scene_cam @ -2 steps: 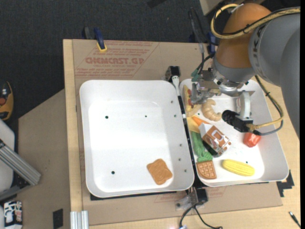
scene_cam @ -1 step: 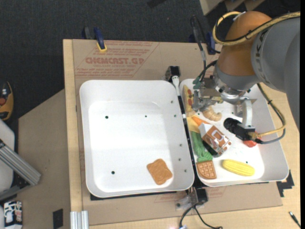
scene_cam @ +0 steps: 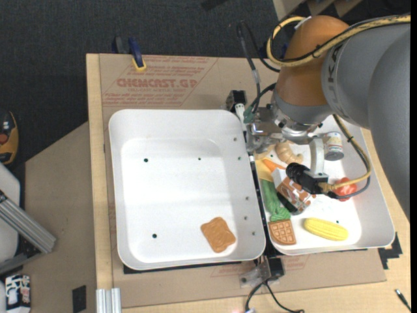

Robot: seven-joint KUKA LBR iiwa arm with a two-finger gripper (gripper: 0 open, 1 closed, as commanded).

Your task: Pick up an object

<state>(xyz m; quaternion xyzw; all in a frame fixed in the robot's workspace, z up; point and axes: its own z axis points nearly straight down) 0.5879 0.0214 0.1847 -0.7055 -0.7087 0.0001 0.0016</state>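
Note:
The right bin (scene_cam: 381, 223) holds several toy foods: a yellow corn cob (scene_cam: 326, 229), a brown waffle (scene_cam: 282, 232), a green piece (scene_cam: 274, 202), an orange carrot (scene_cam: 266, 169), a brown-and-white block (scene_cam: 292, 193), a red piece (scene_cam: 346, 189), a beige lump (scene_cam: 285, 152) and a small can (scene_cam: 333, 148). A tan cookie-like slab (scene_cam: 217, 234) lies alone in the left bin (scene_cam: 169, 135), near its front right corner. My gripper (scene_cam: 272, 137) hangs low over the back left of the right bin, just above the beige lump and the carrot. The wrist hides what is between its tips.
Both bins rest on a cardboard sheet (scene_cam: 156, 77) with red lettering. A blue-and-yellow clamp (scene_cam: 136, 56) sits at its back edge. The wall between the bins runs just left of the gripper. Cables loop around the wrist.

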